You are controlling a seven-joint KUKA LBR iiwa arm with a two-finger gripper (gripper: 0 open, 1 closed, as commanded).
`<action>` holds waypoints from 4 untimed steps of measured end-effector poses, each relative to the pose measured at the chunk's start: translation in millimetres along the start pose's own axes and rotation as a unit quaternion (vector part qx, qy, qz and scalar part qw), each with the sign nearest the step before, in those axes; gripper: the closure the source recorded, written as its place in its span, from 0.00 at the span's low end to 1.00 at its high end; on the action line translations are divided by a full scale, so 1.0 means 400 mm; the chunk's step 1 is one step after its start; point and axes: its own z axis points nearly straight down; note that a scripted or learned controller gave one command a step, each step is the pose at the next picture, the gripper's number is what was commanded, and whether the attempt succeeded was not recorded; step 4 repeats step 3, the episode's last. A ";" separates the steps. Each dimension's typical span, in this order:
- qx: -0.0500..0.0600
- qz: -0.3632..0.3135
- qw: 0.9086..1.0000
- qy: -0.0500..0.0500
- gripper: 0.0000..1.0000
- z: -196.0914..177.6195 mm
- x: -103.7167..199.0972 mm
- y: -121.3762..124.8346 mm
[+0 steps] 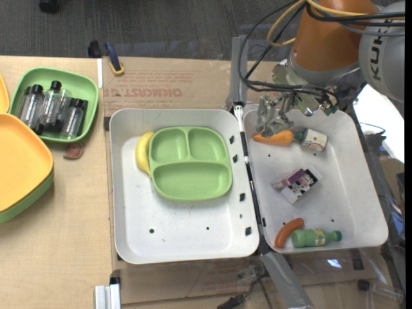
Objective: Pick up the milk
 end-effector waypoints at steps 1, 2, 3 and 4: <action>-0.002 -0.159 0.987 0.004 1.00 0.026 -0.035 0.062; -0.003 -0.442 0.897 0.003 1.00 0.026 -0.005 0.016; -0.003 -0.438 0.899 -0.001 1.00 0.001 -0.007 0.013; -0.003 -0.438 0.899 -0.001 1.00 0.001 -0.007 0.013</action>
